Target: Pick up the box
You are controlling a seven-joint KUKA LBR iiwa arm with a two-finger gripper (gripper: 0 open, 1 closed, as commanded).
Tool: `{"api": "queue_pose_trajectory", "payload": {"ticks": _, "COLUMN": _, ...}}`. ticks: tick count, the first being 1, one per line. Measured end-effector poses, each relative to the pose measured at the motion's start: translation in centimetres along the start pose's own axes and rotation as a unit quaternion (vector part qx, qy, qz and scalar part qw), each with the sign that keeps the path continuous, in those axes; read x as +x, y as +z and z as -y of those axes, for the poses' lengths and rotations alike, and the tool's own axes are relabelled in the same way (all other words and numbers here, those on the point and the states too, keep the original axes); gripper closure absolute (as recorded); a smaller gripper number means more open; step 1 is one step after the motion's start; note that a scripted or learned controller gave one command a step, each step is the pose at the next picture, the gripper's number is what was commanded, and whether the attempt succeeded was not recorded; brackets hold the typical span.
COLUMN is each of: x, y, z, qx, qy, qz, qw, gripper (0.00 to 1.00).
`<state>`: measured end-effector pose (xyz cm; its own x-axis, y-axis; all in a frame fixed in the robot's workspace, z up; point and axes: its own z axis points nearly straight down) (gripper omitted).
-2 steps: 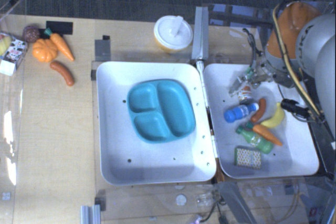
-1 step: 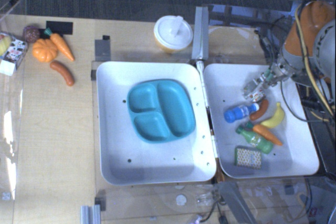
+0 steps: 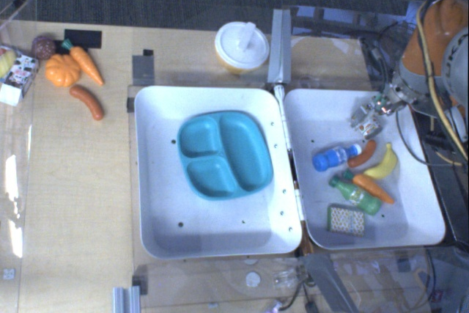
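The box point(image 3: 345, 220) is a small flat packet with a green-and-tan speckled pattern. It lies near the front edge of the right bin point(image 3: 418, 231). My gripper point(image 3: 368, 119) hangs over the back part of that bin, well behind the box and apart from it. Between the two lie several toy items. Nothing shows in the gripper.
In the right bin lie a blue bottle point(image 3: 335, 157), a red sausage point(image 3: 363, 153), a banana point(image 3: 382, 164), a green bottle point(image 3: 357, 195) and a carrot point(image 3: 372, 188). The left bin holds a blue divided plate point(image 3: 223, 153). A lidded cup point(image 3: 242, 46) and toy food point(image 3: 73, 70) sit on the bench.
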<state>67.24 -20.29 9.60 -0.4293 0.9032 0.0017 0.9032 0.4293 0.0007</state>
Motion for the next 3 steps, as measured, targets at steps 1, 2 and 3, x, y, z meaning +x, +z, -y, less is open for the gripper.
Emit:
{"api": "queue_pose_trajectory", "payload": {"ticks": 1, "x": 0.5, "y": 0.7, "z": -0.1, "qx": -0.001, "qy": 0.298, "qz": 0.001, "qw": 0.9545, "gripper": 1.0}}
{"api": "queue_pose_trajectory", "payload": {"ticks": 2, "x": 5.1, "y": 0.7, "z": 3.2, "qx": -0.005, "qy": 0.151, "qz": 0.004, "qw": 0.9884, "gripper": 1.0}}
{"api": "queue_pose_trajectory", "payload": {"ticks": 3, "x": 8.5, "y": -10.0, "z": 3.5, "qx": -0.001, "qy": 0.162, "qz": 0.001, "qw": 0.9867, "gripper": 1.0}}
